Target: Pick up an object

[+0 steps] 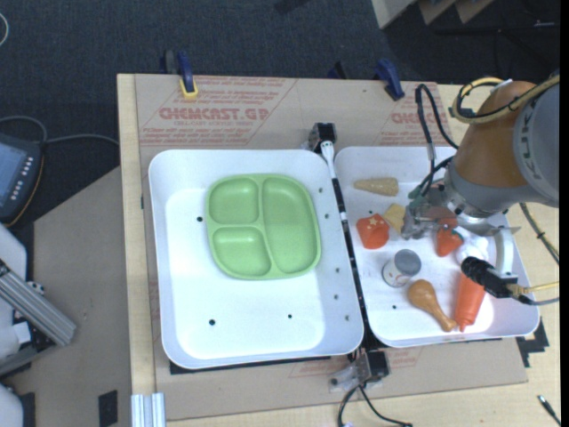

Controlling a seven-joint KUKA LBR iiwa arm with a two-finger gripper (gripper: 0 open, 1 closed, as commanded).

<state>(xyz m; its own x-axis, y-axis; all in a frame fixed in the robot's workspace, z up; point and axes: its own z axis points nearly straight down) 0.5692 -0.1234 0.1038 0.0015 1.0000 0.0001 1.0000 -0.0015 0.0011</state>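
Left bin (178,310) holds a green divided plate (264,225), sitting flat toward the bin's back half. Right bin (391,327): beige piece (377,186) near the back, red-orange tomato-like toy (373,230) by the divider, small grey can (404,266) in front of it, drumstick toy (429,302) and carrot (468,300) toward the front right. Gripper (425,222) is low over the right bin's middle, just right of the tomato toy, with a small red piece (447,241) beside it; can't tell the finger state from this angle, nothing visibly between them.

arm (524,149) cut off at right edge
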